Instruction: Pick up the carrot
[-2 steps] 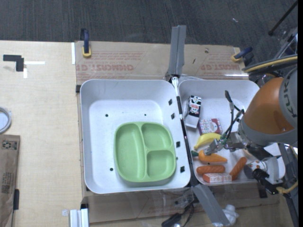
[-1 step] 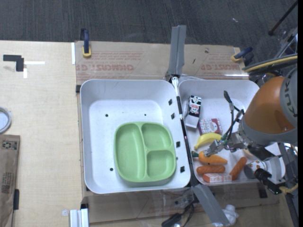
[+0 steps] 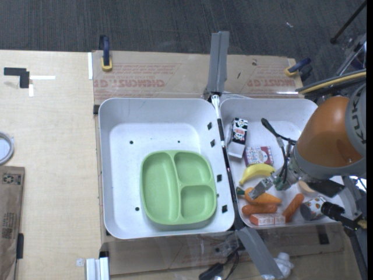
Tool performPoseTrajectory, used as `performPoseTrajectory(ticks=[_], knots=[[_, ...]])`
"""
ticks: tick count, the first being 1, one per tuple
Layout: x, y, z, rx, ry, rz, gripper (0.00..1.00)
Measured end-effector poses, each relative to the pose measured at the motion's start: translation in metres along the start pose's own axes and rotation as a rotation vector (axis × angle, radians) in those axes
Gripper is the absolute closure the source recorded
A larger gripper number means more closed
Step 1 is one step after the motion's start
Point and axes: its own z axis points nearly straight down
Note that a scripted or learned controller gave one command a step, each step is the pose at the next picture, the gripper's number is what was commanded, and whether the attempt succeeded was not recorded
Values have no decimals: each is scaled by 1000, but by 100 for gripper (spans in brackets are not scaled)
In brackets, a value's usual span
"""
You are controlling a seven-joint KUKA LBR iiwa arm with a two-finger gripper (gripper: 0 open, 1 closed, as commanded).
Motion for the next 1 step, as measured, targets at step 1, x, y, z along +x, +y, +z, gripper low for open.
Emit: performPoseTrajectory(ticks=[1], knots=[[0, 0, 0, 0, 0, 0, 0]])
